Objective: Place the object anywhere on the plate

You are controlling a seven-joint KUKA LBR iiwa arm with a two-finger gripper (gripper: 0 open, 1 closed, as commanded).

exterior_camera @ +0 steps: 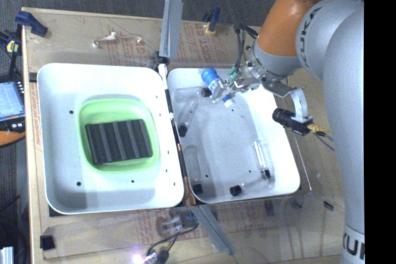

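Claw [224,94]: we log it right of centre in the upper half of the frame, low over the far end of the right bin; whether it is open or closed we cannot tell, as the tips blur into the clutter under the wrist.
Tablet [10,101]: we note a lit screen cut by the left edge of the frame, off the bench.
Blue clamp [31,23]: upper left corner of the bench, gripping its edge.
Left bin [55,185]: white and shallow, filling the left half of the bench.
Plate [117,134]: we list it as light green with rounded corners, lying flat in the middle of the left bin; a dark ribbed panel sits at its centre.
Metal bar [169,25]: grey, upright in the frame at upper centre, ending where the two bins meet.
Right bin [232,139]: white, just right of the left bin, their rims touching along the centre line.
Blue object [210,78]: we record a small blue piece at the far end of the right bin, just left of the claw; contact between them is unclear to us.
Clear tube [262,159]: lying in the right part of the right bin, lower than the claw.
Arm [322,28]: grey with an orange band, entering from the right side of the frame.
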